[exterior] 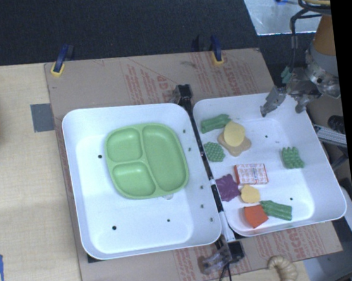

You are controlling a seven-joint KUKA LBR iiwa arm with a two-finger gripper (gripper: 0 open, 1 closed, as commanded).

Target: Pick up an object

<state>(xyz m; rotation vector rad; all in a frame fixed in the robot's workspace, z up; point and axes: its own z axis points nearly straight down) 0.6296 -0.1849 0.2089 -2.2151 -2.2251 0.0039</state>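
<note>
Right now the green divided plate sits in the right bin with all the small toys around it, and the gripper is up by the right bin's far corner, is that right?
Not quite. The camera view shows the green divided plate alone in the left bin. The small toys lie in the right bin, and the gripper is indeed by that bin's far corner.

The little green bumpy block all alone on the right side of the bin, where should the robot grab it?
Probably straight down from above, with the fingers closing across its narrower sides. The green block lies flat on the right bin floor, apart from the other toys, so there is free room on every side. The gripper is open and hangs above the bin's far right corner.
</note>
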